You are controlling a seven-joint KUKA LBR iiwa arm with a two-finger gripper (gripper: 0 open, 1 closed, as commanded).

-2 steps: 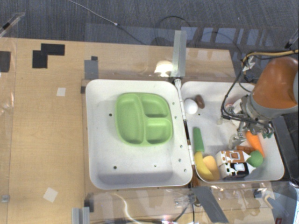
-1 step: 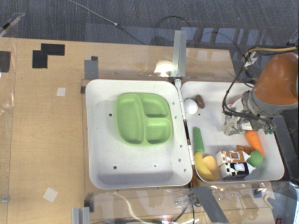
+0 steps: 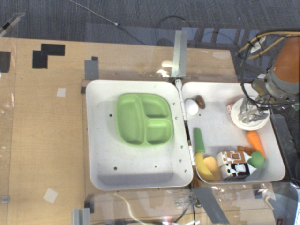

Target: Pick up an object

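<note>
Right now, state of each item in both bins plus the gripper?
Green divided plastic plate: flat, upright, left bin.
White round lid-like disc: right bin, under gripper.
Gripper: low over disc.
Orange carrot: lying loose.
White egg: touching brown oval piece.
Green cucumber-like stick: lying flat.
Yellow banana: front pile, beside black-and-white carton.

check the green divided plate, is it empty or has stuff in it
Empty. The green divided plate lies flat in the left bin, and all three compartments show only bare green.
</note>
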